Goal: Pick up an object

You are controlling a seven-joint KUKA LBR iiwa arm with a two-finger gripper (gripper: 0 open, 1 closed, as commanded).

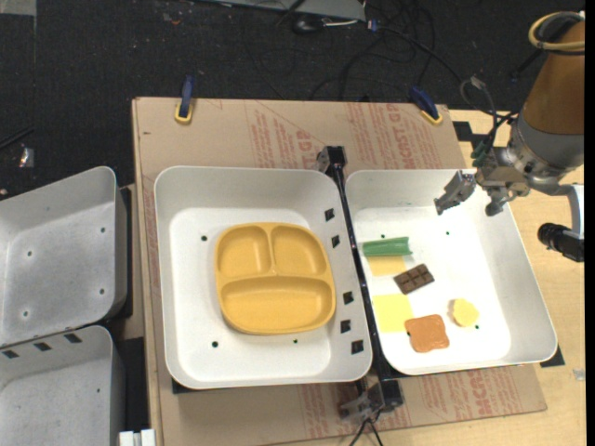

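Note:
Several small objects lie in the right bin (502, 249): a green bar (386, 246), a pale yellow piece (383, 265) under it, a brown chocolate square (414, 278), a yellow block (390, 312), an orange piece (428, 333) and a small yellow round piece (464, 313). My gripper (475, 194) hangs over the bin's far right part, up and to the right of the objects. Its fingers are spread apart with nothing between them.
The left bin (186, 249) holds a yellow divided plate (275, 278). A black divider (346, 249) runs between the bins. Two white lids (56, 249) lie to the left of the bench. Blue and yellow clamps (185, 100) grip the board's far edge.

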